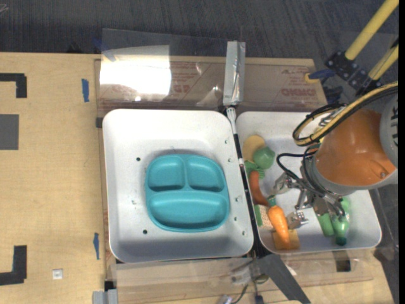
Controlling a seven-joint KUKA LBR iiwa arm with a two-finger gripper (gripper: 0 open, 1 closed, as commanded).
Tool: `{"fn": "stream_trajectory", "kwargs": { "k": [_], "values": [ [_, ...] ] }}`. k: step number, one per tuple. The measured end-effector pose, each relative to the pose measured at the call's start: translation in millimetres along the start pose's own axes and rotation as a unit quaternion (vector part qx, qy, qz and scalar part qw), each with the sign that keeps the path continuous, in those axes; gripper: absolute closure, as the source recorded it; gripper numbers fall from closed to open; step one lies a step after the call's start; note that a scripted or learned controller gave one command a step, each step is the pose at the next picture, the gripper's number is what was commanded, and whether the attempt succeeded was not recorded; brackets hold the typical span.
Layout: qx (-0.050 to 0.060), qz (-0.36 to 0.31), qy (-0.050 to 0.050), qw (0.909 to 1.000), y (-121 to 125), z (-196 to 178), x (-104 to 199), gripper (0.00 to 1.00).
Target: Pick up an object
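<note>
At the bottom of the frame you see the bench (50, 189), a tan board with black corner marks at its left edge and strips of blue tape (85, 89) beside the bins. Just above the lower edge sit the two white bins. The left bin (126, 132) holds a teal divided plate (186, 192) with three compartments, lying flat near the bin's middle.

In the right bin (367, 233), low and toward its left wall, you find an orange carrot (278, 223) lying with its tip pointing up-left, on top of a darker orange piece. Just right of it the gripper (302, 209) hangs over the bin floor, its metal fingers close to the carrot; whether they are spread or pressed together you cannot tell, and nothing is visibly pinched between them. To the right of the gripper lies a green vegetable (334, 223), partly under the wrist. Higher along the left wall you see a red piece (256, 185), then a green round item (262, 157) and a yellowish item (253, 143) touching it.

The arm's orange band (351, 151) fills the right-middle of the frame, with black and yellow cables looping over it.

Toward the top, clear plastic sheet (190, 81) covers brown cardboard; the reddish print on it is reversed and too faint to read.
</note>
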State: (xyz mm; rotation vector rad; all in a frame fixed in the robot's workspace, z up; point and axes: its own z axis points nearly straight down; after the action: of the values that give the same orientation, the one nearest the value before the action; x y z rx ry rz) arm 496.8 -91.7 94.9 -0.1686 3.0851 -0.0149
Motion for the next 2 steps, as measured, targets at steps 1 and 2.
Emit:
{"fn": "stream_trajectory", "kwargs": {
  "k": [1, 2],
  "values": [
    [-0.005, -0.076, 0.012, 0.9971, -4.3, 4.1, 2.3, 0.0],
    [-0.008, -0.095, 0.021, 0.9952, 29.6, -89.2, -78.1, 0.0]
  ]
}}
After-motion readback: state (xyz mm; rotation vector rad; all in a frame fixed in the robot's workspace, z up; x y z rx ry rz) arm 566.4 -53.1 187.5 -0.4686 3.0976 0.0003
